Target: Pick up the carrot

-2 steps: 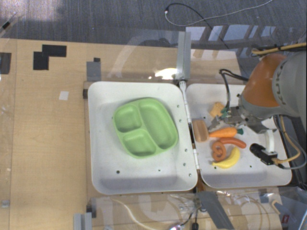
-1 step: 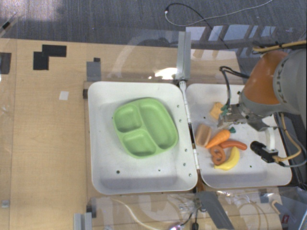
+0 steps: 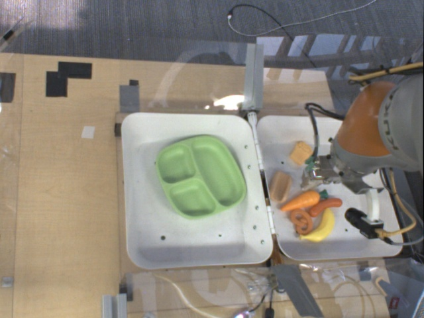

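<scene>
The carrot [image 3: 301, 201] lies flat in the right bin [image 3: 344, 247], green top toward the arm, so I'd say the pick isn't made yet. It sits in a tight heap: a tan block [image 3: 280, 186] just beside its tip, a hot dog [image 3: 324, 206] against its other side, a pretzel [image 3: 303, 222] and a banana [image 3: 320, 227] below. The gripper [image 3: 319, 171] hangs just above the carrot's leafy end, and I cannot tell how its jaws stand. Descent, closing and lift all remain. The left bin [image 3: 146, 244] holds 1 green divided plate [image 3: 199, 176].
</scene>
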Motion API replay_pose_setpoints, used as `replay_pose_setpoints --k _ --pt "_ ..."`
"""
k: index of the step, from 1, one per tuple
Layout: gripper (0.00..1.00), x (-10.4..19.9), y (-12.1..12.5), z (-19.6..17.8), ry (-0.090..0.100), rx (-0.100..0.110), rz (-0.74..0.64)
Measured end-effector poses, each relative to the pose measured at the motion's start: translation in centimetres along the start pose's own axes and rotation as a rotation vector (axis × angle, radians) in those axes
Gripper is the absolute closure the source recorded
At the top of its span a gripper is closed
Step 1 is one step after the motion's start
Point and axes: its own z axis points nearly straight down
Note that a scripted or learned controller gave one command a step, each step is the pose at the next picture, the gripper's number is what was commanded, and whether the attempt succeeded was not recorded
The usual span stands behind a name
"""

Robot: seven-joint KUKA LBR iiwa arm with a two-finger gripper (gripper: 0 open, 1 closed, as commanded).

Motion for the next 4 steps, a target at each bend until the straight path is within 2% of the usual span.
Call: replay_pose_setpoints --k 1,2,3,4 --pt "1.00 -2.0 1.0 -4.1 -0.002 -0.002 0.085" --pt "0.00 -2.0 1.0 -4.1 -0.002 -0.002 0.085" --pt "0.00 -1.0 -5.9 0.6 -0.003 -0.015 0.035" --pt "0.00 3.3 -1.5 -8.7 -0.002 -0.003 0.059"
